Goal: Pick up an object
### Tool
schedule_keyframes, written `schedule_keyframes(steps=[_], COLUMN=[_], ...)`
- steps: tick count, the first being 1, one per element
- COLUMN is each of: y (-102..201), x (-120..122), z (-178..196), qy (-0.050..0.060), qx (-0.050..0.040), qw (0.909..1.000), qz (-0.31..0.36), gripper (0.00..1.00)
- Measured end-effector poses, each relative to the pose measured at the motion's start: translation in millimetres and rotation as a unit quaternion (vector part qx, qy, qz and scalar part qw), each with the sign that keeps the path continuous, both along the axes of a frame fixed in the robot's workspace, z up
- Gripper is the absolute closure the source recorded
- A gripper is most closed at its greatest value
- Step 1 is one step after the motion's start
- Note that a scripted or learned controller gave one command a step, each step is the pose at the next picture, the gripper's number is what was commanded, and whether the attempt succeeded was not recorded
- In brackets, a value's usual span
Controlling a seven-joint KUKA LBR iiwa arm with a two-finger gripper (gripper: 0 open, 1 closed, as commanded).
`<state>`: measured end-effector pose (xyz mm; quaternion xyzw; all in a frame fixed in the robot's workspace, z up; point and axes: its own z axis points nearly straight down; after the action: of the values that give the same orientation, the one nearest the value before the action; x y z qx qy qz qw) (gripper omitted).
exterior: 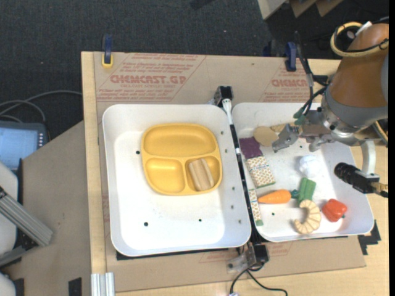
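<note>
Objects for picking lie in the right bin, below the gripper: a carrot, a green piece, a croissant and a red piece. The gripper hangs over the bin's upper part with its two fingers spread apart and nothing between them.

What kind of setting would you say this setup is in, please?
Probably a robotics lab test bench, not a kitchen: two shallow white bins sit on a taped board, toy food such as a carrot lies loose in one, and cables trail across dark carpet.
</note>
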<state>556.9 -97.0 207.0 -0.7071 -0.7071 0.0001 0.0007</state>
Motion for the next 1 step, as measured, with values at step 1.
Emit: schedule_keyframes(steps=[1], y=[-1.4], x=[56.2], z=[-128.4], qy=[0.000], qx=[-0.0001], qw=[1.0000], qz=[0.001], gripper=[0.00])
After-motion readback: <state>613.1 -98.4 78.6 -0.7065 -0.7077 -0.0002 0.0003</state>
